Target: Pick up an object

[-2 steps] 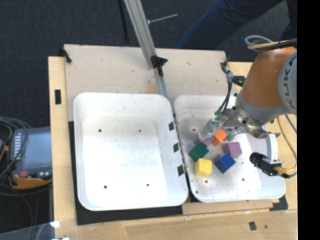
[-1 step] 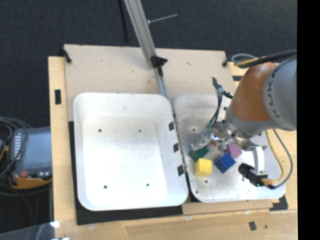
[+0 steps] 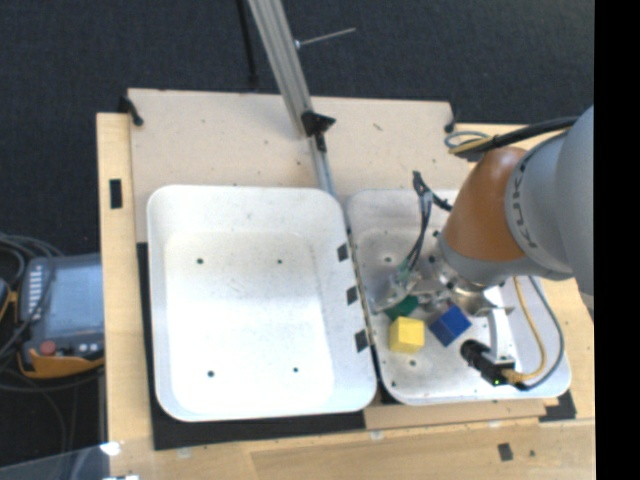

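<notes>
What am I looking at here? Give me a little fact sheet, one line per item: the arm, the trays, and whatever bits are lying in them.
arm: grey with an orange band, reaching in from the right over the right bin
end effector: low in the right bin, just above the blocks
left bin: white, shallow
right bin: white, shallow, beside the left one
yellow block: in right bin
blue block: in right bin, right of the yellow one
green item: partly hidden, unclear

The end effector (image 3: 415, 296) hangs low in the right bin (image 3: 372, 230) beside a yellow block (image 3: 406, 335) and blue block (image 3: 450, 325).
</notes>
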Controlling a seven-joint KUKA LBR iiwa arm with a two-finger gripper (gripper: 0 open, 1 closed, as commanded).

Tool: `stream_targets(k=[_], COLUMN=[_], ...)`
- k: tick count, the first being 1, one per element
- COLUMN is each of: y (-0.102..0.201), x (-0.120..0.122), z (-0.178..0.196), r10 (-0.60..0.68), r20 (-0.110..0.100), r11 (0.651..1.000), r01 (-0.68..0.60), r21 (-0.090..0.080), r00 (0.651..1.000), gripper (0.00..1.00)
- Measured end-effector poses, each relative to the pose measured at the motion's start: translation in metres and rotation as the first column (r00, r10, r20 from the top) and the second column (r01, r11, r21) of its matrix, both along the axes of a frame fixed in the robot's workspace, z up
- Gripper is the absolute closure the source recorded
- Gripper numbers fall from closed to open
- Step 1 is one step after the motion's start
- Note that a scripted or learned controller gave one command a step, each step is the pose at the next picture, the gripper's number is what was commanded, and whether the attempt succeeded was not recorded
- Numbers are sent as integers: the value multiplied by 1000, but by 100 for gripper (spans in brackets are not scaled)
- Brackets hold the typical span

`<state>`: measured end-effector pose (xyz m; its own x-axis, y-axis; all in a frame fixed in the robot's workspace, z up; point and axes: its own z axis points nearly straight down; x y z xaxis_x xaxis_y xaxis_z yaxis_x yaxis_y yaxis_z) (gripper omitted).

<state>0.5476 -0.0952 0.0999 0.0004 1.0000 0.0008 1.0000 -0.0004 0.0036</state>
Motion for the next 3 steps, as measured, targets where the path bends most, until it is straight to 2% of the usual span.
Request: stream_targets(k=[1, 2, 3], y=[-1, -4, -5], x=[0, 1, 2], z=[10, 74, 115], r10=[-6, 3, 3], r20=[3, 3, 2], r11=[1000, 1000, 1000], r01=[6, -3, -3], r21=[0, -2, -2], r00=[1000, 1000, 1000], gripper=[100, 100, 100])
